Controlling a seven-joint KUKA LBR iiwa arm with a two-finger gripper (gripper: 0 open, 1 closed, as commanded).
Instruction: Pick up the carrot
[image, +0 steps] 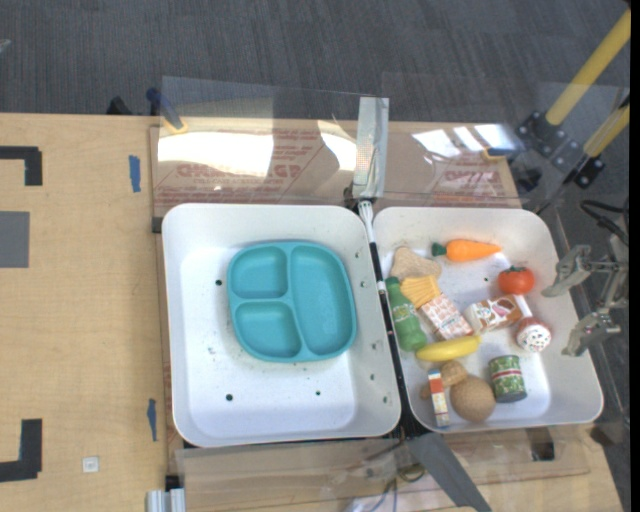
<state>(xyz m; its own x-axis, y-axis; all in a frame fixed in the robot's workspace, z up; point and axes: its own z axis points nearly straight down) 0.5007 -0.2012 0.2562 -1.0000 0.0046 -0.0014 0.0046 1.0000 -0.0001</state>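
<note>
**benchwatcher:** So where do we reckon the carrot is? We're seeing it in the right bin, up near the far wall. It's lying flat with its green top pointing toward the left bin.

**kuka_nerd:** Yep, we see the same. It's sitting a bit apart from the rest of the pile. The tomato is the nearest thing on its right, a little closer to us. There's a pale wedge of bread off to its left.

**benchwatcher:** And the gripper? We make it out at the right bin's right rim, kind of faint against the clutter out there.

**kuka_nerd:** Right, and we read the two fingers as spread apart, released, both tips pointing in toward the bin. The carrot is well apart from it, further back and to the left. The tomato and a little red-and-white ball are closer to the gripper than the carrot is.

**benchwatcher:** Other stuff we spotted in that bin: a banana in the middle, a green bottle along the left wall, a small can and a brown round thing at the near end.

**kuka_nerd:** And the left bin has that teal divided plate sitting flat in the middle of it.
</note>
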